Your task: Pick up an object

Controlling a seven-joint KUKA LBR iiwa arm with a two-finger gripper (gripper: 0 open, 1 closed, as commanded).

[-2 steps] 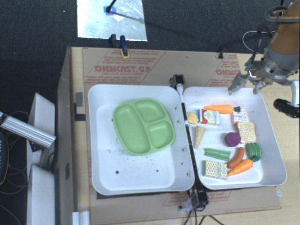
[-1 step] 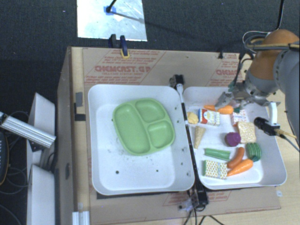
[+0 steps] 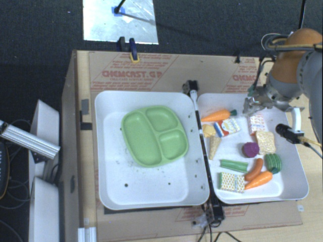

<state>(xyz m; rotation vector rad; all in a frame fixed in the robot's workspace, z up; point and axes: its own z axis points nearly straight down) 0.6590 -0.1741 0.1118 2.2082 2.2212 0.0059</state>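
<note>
The right bin (image 3: 298,185) holds several toy foods. An orange carrot (image 3: 218,116) lies at its upper left, beside a small colourful packet (image 3: 229,126) and a pale yellow wedge (image 3: 214,146). A pink-printed packet (image 3: 257,122) and a cracker (image 3: 265,141) lie near the middle right, with a purple ball (image 3: 250,148) just left of the cracker. Lower down are a green bean (image 3: 233,164), a red sausage (image 3: 254,169), a second carrot (image 3: 260,179), a dark green piece (image 3: 273,161) and a patterned packet (image 3: 232,182). My gripper (image 3: 251,105) hangs over the bin's upper edge, just above the pink-printed packet.
The left bin (image 3: 113,185) holds a green divided plate (image 3: 155,135). A black clip (image 3: 191,87) sits on the ridge between the two bins. A black part of the arm (image 3: 286,133) reaches over the right bin's right side.
</note>
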